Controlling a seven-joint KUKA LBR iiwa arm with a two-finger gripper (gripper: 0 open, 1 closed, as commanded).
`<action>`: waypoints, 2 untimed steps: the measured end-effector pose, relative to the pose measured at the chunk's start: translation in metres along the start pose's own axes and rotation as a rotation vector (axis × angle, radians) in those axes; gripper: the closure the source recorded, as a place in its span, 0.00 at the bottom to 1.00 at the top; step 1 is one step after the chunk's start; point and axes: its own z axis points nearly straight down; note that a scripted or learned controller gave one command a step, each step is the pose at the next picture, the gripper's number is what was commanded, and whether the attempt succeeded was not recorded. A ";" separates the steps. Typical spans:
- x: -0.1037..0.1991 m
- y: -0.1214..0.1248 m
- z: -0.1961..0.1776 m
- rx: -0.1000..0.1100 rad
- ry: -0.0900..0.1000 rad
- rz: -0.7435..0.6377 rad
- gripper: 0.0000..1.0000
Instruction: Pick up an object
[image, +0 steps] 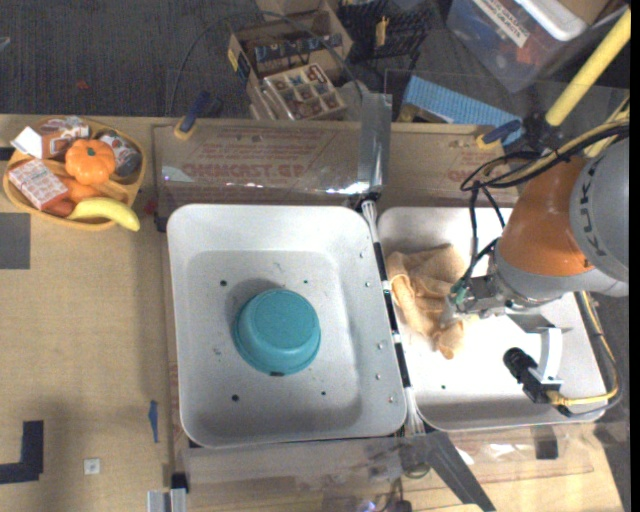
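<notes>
Crumpled tan cloth (425, 290) lay in the right white bin (480, 390), against its left wall; the claw (458, 305) hung at its edge, its opening impossible to tell; soft folds could slip free during lifting.

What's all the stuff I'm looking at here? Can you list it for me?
Bins: two, white, side by side on the bench.
Bowl: one, teal, upside down in the left bin.
Cloth: one, tan, crumpled in the right bin.
Basket: one, at the bench's far left corner, holding a pumpkin, orange, a banana, yellow, and small packets.
Cardboard: brown, behind the bins.
Arm: one, grey with an orange band, over the right bin.
Claw: one, at the cloth.
</notes>
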 end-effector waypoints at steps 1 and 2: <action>0.036 0.113 -0.095 0.012 0.005 -0.215 1.00; 0.027 0.114 -0.082 0.015 0.003 0.049 1.00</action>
